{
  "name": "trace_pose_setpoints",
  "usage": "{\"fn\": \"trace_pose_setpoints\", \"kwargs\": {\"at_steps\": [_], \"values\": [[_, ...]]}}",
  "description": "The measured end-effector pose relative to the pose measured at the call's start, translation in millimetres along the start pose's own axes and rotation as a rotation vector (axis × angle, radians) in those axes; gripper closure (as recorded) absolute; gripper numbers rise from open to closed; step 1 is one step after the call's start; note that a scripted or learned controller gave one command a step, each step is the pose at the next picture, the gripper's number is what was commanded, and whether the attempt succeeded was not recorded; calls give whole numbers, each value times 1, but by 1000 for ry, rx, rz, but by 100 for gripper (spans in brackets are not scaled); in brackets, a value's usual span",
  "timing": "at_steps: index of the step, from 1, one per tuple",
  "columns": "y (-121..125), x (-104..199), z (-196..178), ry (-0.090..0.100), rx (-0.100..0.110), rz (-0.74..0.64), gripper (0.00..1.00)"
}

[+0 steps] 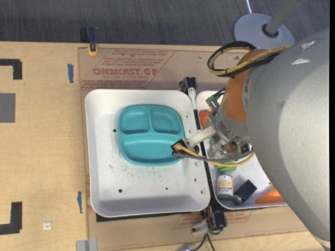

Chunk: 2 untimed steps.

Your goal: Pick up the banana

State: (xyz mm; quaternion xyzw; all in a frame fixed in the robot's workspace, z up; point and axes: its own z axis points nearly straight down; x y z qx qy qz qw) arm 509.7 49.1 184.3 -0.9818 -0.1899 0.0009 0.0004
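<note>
The grey arm with its orange band [233,101] reaches in from the right and hangs over the right bin [230,203]. My gripper [224,148] points down into that bin near its left wall. Right beneath it shows a yellow-green sliver [228,167]; I cannot tell whether it is the banana. The arm hides most of the right bin.
The left bin [99,156] holds a teal divided plate [149,135]. At the right bin's front lie a small bottle [225,185], a black block [245,191] and an orange object [270,196]. A yellow and black cable [183,149] reaches over the divider to the plate's edge.
</note>
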Motion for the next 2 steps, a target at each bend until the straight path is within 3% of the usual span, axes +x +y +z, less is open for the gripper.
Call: {"fn": "trace_pose_setpoints", "kwargs": {"at_steps": [1,2], "values": [[-33,-20,-7,-2,3,-350,100],[-64,-6,94,6,6,-679,100]]}}
